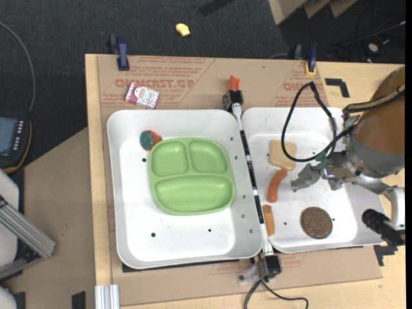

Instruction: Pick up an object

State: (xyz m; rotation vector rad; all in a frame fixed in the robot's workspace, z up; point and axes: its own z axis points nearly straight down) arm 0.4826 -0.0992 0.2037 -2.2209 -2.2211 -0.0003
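A: Progress first: the robot's grey two-finger hand [308, 176] hangs low in the right-hand shallow white plastic bin [335, 237], at the right of the frame, and nothing sits between its fingers. They look spread, pointing left toward the orange sausage-shaped toy [277, 185] just beside them. So the pick looks not yet made.

B: And the candidates?

A: All lie on the bin floor. The orange sausage is at the middle of that bin; a pale tan, bread-like flat piece [282, 154] touches its upper end; a round brown ridged disc [317, 223] lies lower right, near the front wall; a small orange stick [268, 220] rests against the divider at lower centre. Closing on one and lifting it clear is all still to do, judging by this.

B: The left bin?

A: The left white bin [129, 224] holds a green three-compartment plastic plate [191, 176] and a small teal-and-red round toy [150, 140] touching its upper-left corner.

B: Any writing?

A: Faint red print runs across the brown cardboard surface [193, 73] at the top; it seems to begin "CHEMCAST", the rest being too faint. A small pink-and-white patterned card [141, 94] lies at upper left, its text too small to read.
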